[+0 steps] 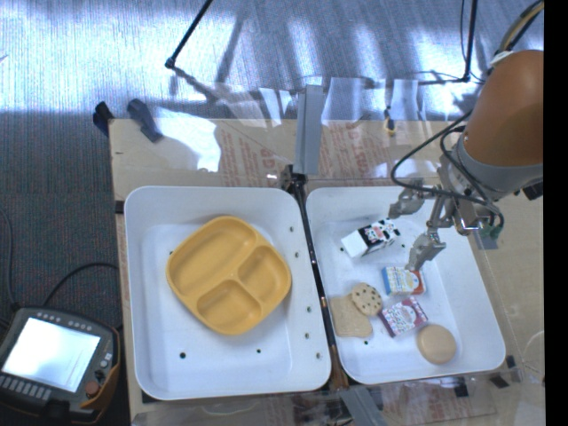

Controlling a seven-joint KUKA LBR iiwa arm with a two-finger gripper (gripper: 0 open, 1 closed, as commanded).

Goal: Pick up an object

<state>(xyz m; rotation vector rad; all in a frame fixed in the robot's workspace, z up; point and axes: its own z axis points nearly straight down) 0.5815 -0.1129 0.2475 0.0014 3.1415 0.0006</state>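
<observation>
1. Two shallow white bins side by side on the bench: left bin [142, 238], right bin [479, 318], rims touching along the middle.
2. In the left bin, a yellow divided plate [229, 274] lying flat, turned corner-up like a diamond, with three compartments.
3. In the right bin, a cluster of small items. Nearest the upper left, a black-and-white milk carton [374, 236] lying on its side, long axis running from lower left to upper right, pointing at a slant toward the arm.
4. Just below and right of it, a small blue-and-orange packet [403, 280], lying flat, long axis roughly left to right.
5. Lower still, a red-and-white packet [404, 316], flat, tilted, its long axis running from lower left to upper right.
6. Left of those, a round speckled cookie [365, 299] resting partly on a tan slice of toast [348, 319] close to the bin's left wall.
7. Near the bin's lower right, a round tan bun [437, 343], apart from the packets.
8. Reaching in from the right, the arm with its orange band, the gripper [417, 238] low over the right bin.
9. Fingers spread apart: one finger [404, 204] up near the carton's upper right end, the other finger [421, 254] just above the blue-and-orange packet. Nothing seen clamped between them.
10. Off the bench at lower left, a handheld control pendant [55, 355] with a lit screen.
</observation>
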